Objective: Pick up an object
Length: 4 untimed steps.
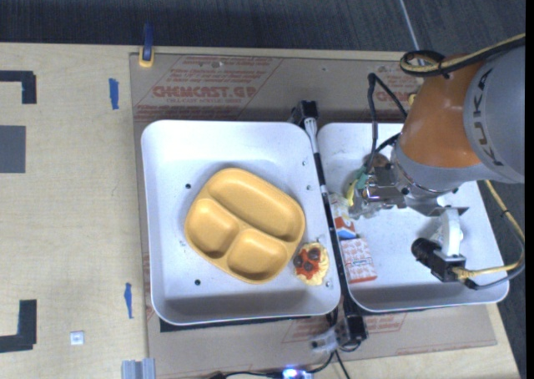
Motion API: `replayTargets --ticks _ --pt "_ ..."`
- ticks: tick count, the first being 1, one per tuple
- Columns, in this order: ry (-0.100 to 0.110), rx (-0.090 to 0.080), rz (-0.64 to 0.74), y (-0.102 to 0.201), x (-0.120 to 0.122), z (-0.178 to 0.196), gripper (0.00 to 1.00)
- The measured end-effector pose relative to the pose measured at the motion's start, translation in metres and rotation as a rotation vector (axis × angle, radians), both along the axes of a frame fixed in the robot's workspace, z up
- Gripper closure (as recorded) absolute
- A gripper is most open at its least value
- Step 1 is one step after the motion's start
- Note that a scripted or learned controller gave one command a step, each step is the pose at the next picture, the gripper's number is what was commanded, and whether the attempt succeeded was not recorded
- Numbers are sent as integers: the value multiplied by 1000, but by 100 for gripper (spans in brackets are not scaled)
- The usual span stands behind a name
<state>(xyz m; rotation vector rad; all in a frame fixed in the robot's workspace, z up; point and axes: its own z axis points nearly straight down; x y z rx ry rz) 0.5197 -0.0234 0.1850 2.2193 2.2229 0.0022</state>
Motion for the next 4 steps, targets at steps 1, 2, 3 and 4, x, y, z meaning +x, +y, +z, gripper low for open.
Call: replayTargets --ticks 1,2,3,4 --pt "2 0 -2 -50 -40 0 100" --pt "-3 -1 -1 -50 -38 10 100" --pt "1 0 0 20 42 0 100" --pt "3 0 -2 -66 -40 21 100"
